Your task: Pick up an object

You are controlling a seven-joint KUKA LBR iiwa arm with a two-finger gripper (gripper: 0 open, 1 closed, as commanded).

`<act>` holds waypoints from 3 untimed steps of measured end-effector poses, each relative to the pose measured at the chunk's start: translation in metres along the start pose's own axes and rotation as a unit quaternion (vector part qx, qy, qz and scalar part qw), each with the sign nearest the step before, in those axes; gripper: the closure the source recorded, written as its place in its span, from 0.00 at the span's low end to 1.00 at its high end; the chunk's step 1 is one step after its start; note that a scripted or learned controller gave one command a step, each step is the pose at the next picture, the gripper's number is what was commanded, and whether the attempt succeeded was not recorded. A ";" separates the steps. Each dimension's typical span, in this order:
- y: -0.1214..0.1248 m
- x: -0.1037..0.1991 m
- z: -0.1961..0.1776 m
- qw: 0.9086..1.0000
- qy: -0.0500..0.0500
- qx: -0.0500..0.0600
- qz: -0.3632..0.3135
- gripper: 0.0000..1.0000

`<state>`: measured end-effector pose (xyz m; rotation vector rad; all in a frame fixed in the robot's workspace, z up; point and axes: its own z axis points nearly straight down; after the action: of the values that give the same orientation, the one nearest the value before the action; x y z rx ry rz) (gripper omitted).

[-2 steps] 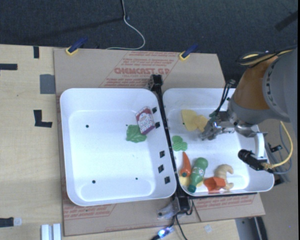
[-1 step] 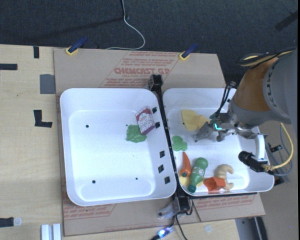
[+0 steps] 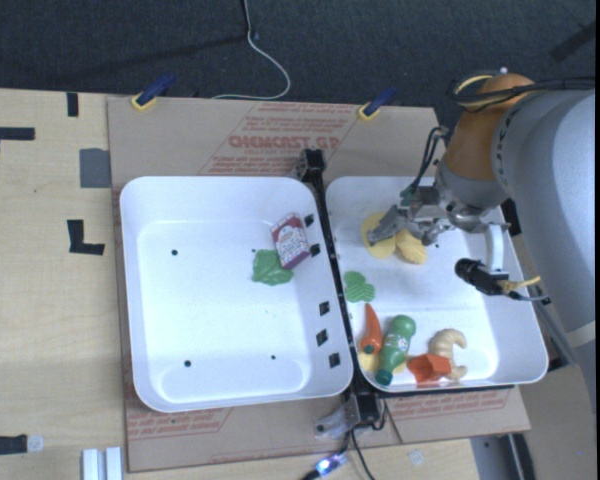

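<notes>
White plastic bins sit side by side on brown cardboard [image 3: 270, 138], right bin [image 3: 480, 318] crowded, left bin [image 3: 160, 298] sparse. Left bin holds a green leafy piece [image 3: 271, 268] touching a small dark red packet [image 3: 292, 240], both near its right wall, upper half. Right bin: yellow object [image 3: 402, 246] in its upper left area, long axis roughly left-right in frame, slightly down to the right. Gripper [image 3: 392, 226] sits right on top of it, dark fingers angled down-left, touching or just over the yellow; can't tell how wide they stand or whether they hold it. Green scrap [image 3: 358, 288] lies below, near the divider. Lower part of right bin: orange carrot [image 3: 371, 328], green bottle [image 3: 393, 348] tilted beside it, red-orange piece [image 3: 428, 368], beige curved piece [image 3: 448, 343], all clustered, apart from the yellow object. Arm enters from frame right, grey body, orange band [image 3: 475, 133] above wrist, wrist tilted toward frame left. Black cable [image 3: 255, 28] hangs at top.
</notes>
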<state>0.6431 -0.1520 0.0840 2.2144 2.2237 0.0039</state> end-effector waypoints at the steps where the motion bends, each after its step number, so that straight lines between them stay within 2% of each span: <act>1: -0.002 0.000 -0.012 1.000 -0.001 0.000 0.000 1.00; 2: -0.059 0.018 -0.086 1.000 0.000 0.002 0.002 1.00; 3: -0.023 0.037 -0.112 1.000 0.000 0.001 0.000 1.00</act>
<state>0.6195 -0.1148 0.1962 2.2168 2.2240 0.0016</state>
